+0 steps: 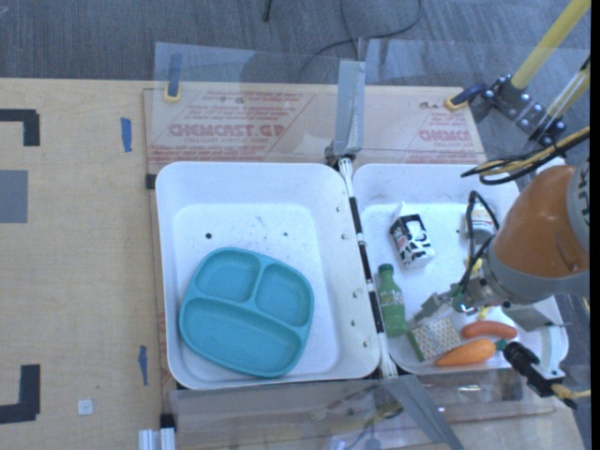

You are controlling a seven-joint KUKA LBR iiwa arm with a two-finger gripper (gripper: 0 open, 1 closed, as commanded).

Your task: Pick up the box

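Observation:
The box is a small black-and-white carton lying tilted in the right bin, in its upper middle part. My arm comes in from the right, its orange band above the bin's right side. The gripper hangs low over the bin's front part, to the lower right of the box and apart from it. It is just above a mesh-patterned item.
A green bottle lies along the right bin's left wall. Two orange carrot-like pieces lie at the front, and a small pale bottle at the back right. The left bin holds a teal divided plate.

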